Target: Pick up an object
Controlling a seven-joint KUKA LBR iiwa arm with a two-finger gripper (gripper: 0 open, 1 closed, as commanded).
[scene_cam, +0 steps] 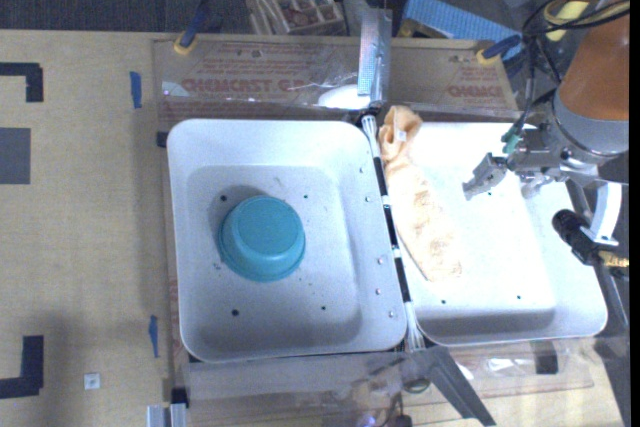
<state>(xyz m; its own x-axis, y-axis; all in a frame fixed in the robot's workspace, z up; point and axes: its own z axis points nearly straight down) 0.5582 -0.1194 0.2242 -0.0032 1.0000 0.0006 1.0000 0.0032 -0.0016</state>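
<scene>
While jaws (487, 177) hover, cloth (420, 210) in right bin (520, 300)

two shallow white plastic bins (190, 155) sit side by side. one round teal plastic bowl (262, 236) lies in the left bin. one crumpled tan cloth (418, 205) lies along the right bin's left edge.

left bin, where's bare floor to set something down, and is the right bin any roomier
Left bin: the teal bowl sits left of centre; bare floor lies to its right and along the near wall. Right bin: the tan cloth lines its left wall and the claw hangs over the middle; its near-right floor is bare.
</scene>
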